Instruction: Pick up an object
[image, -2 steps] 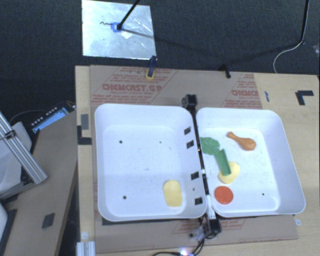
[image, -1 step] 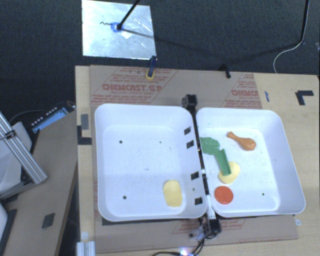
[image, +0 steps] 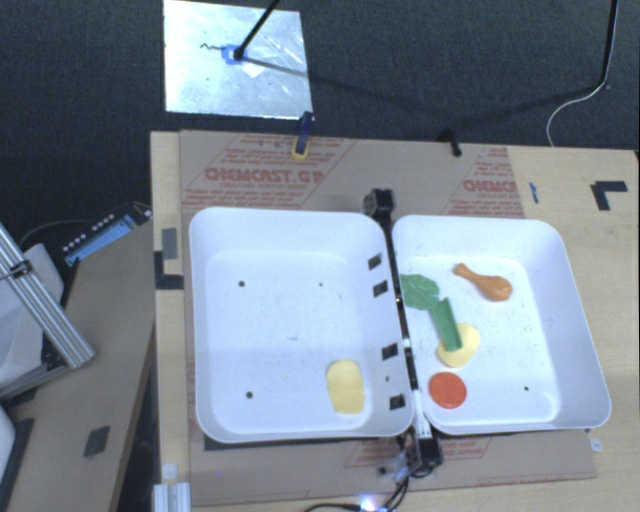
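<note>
While both bins lie open to the camera, my arm and its tool are out of the frame, so I cannot tell what state the tool is in or whether it has hold of anything. I judge the task to be at its opening step: nothing lifted, a target yet to be chosen.

Findings, left bin (image: 215, 330): one pale yellow piece (image: 346, 386) lies flat near the lower right corner, just beside the divider and well apart from everything else.

Findings, right bin (image: 570, 330): an orange drumstick-shaped toy (image: 484, 282) lies toward the upper middle, apart from the rest. A green leafy piece (image: 421, 292) sits close to the divider; a green stick (image: 445, 323) runs down from it, its lower end overlapping a yellow piece (image: 462, 347). A red-orange disc (image: 448, 390) lies just below that group, near the front wall.

Assessment: the drumstick toy and the pale yellow piece are the cleanest candidates, each standing free of neighbours. The green and yellow cluster risks a double catch or a nudge. The disc looks flat and may offer little to close on. My next move calls for bringing the arm in from the right, settling above one isolated item, and descending squarely over it.
</note>
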